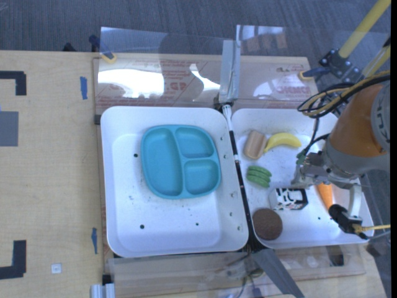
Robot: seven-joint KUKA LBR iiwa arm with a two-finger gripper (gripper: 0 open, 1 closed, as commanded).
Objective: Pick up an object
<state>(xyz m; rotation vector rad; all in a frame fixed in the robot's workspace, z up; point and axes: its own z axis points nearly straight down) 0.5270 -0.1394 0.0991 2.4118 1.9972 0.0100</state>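
Observation:
My gripper hangs low in the right bin, just above a small black-and-white object and touching or nearly touching its top. Around it lie a green ridged piece, a yellow banana, a tan bread-like piece, a brown round object and an orange carrot-like piece, partly hidden by the wrist.
The left bin holds a teal divided plate. A metal divider runs between the bins. Clear plastic walls stand behind both bins. Cables and the arm's orange band hang over the right bin's right side.

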